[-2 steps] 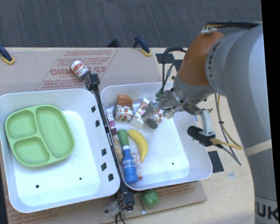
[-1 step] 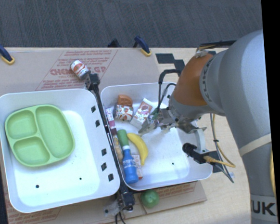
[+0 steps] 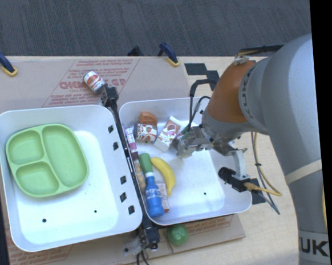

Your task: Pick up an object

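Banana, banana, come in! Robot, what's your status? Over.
Gripper low in right bin, fingers unclear. Banana lying loose, not held. Blue bottle touching banana's left side.

A robotics lab or test cell: a grey industrial arm with an orange band reaches over two white bins set on printed cardboard, clamped to a bench by blue-handled clips, grey carpet across the frame's top.

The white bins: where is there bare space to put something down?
Left bin: bare floor right of and below the green tray. Right bin: a bare patch right of the banana. Its left side is crowded: blue bottle, packets, gripper.
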Robot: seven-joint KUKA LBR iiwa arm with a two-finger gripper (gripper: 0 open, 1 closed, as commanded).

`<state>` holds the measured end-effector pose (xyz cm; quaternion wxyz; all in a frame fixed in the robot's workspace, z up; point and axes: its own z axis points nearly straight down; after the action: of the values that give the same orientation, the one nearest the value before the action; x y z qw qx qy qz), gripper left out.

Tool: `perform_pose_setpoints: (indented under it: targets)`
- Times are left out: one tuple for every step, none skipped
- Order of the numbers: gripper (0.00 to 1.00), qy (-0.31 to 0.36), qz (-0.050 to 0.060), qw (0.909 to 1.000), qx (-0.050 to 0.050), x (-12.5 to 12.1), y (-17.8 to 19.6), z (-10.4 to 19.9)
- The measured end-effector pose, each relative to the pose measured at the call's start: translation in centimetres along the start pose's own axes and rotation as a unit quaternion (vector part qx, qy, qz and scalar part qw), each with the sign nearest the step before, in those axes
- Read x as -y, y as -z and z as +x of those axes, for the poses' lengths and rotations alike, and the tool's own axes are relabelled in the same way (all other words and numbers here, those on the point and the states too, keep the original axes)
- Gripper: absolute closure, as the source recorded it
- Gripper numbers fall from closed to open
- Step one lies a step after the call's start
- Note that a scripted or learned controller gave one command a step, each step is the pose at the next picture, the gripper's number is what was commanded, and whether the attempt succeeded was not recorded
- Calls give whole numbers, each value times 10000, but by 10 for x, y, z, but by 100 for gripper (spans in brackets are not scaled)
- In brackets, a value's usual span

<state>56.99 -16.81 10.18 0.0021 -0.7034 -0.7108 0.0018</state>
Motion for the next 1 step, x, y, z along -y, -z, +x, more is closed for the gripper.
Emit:
perform_pose_setpoints:
  targets:
    - [0, 3, 1, 10000, 2, 0, 0, 0]
